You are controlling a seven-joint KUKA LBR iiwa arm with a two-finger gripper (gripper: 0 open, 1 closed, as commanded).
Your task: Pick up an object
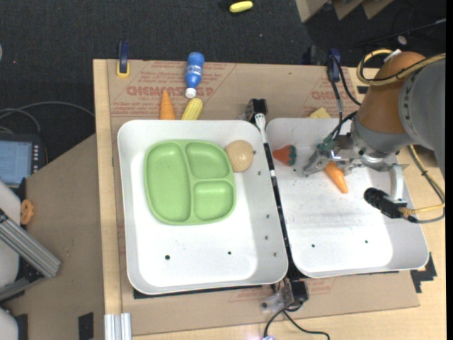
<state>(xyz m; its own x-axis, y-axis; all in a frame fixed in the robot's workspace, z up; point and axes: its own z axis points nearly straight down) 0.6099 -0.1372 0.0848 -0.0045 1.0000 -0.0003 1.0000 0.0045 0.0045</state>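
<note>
The grey arm [417,112] comes in from 3 o'clock and bends down over the right bin [354,239]. Its orange band [386,98] sits just above the wrist. The claw [327,160] hangs low in the bin's top part, near 12 o'clock of that bin. I cannot tell how the claw stands, because its tips blur into the dark metal.

An orange carrot [338,177] lies in the right bin, tilted, right by the claw tips at about 5 o'clock from them. It looks like it lies on the bin floor and not between the tips. A small red and green thing [284,154], maybe a toy strawberry, lies at 9 o'clock from the claw, close to the bin's left wall.

The left bin [191,253] holds a green plate [190,181] with three parts. A tan ball [240,155] rests at the plate's 2 o'clock edge, touching it.

On the table [106,190], behind the left bin at 12 o'clock, lie a blue and white bottle [194,73], a second carrot [166,105] and a yellow corn toy [192,108]. The carrot and the corn are near each other, just past the bin's rim. A yellow thing [241,6] lies on the dark floor [106,20], well apart.
</note>
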